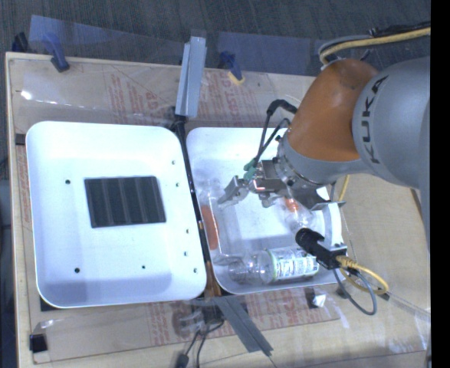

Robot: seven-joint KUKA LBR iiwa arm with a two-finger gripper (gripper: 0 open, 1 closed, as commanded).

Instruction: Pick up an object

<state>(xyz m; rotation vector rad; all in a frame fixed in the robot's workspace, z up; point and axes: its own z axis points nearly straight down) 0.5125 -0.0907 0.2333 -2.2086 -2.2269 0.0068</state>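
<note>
My gripper [234, 190] hangs over the upper middle of the right white bin [209, 146], pointing left from the grey and orange arm [339, 121]. A clear plastic bottle [282, 267] with a printed label lies on its side along the bin's near wall. Standing against the left wall is a thin orange stick-like object [210, 229]. A small orange-red piece [290, 205] peeks out beside the wrist. The arm hides the bin's right part. I see nothing held at the gripper's tip.
The left white bin [48, 267] has a dark ribbed panel [125, 201] in its floor. A grey bar [189, 75] stands at the back between the bins. Cables [359, 278] trail off the right bin's near right corner.
</note>
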